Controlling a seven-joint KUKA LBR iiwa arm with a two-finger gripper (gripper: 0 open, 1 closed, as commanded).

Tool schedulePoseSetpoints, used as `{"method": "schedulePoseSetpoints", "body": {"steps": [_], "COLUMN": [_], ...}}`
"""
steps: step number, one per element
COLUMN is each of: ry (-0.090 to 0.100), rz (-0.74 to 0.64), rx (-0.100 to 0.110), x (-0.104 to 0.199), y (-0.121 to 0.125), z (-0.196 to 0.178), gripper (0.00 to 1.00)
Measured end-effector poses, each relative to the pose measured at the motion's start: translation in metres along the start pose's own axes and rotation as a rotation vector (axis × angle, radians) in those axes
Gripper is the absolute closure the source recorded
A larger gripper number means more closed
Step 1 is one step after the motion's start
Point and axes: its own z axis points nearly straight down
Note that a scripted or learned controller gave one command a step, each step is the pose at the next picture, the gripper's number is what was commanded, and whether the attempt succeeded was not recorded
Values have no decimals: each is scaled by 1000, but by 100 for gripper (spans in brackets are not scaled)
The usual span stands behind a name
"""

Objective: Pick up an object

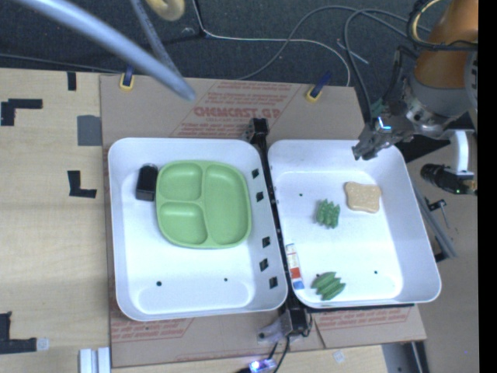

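The right bin point(404, 231) holds a tan slice of bread point(363, 197), a small green leafy piece point(328, 213) beside it, and a green pea pod point(328, 285) near the front edge. My gripper point(367, 148) hangs above the bin's back right corner, up and slightly right of the bread, apart from every object. Nothing shows between its dark fingers.
The left bin point(132, 270) carries a green divided plate point(203, 204) and a small black block point(146, 183) at the plate's left. A small red-and-white stick point(293, 263) lies by the divider. Cables point(326, 29) run behind the bins. A grey pole point(93, 29) crosses the upper left.
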Motion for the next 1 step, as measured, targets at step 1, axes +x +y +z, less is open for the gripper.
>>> {"method": "schedulePoseSetpoints", "body": {"steps": [1], "ry": [1], "rz": [-3], "rx": [6], "x": [50], "y": [-6], "z": [1], "gripper": [100]}}
